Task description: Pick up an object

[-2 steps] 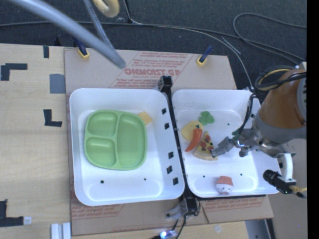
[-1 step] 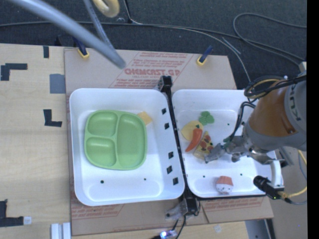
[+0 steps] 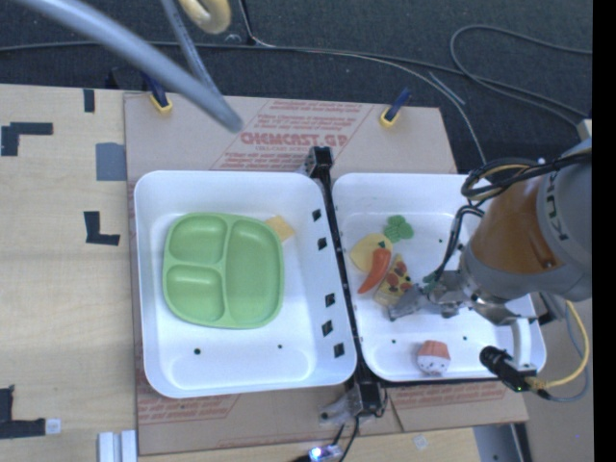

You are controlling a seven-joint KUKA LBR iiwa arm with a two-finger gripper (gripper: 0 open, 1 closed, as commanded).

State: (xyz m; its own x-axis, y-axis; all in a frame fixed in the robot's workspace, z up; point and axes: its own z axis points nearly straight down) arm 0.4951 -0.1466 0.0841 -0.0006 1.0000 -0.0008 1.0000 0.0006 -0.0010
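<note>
We saw the gripper [image 3: 408, 303] low in the right bin [image 3: 500, 354], just right of the orange carrot [image 3: 375, 269], whose long axis ran slanted from upper right to lower left. We could not tell its state; the wrist hid much there.

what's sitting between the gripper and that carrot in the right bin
Nothing visible. The gripper is low in the right bin, just right of the pile, beside the orange carrot. Yellow piece lies on the carrot's far side.
</note>
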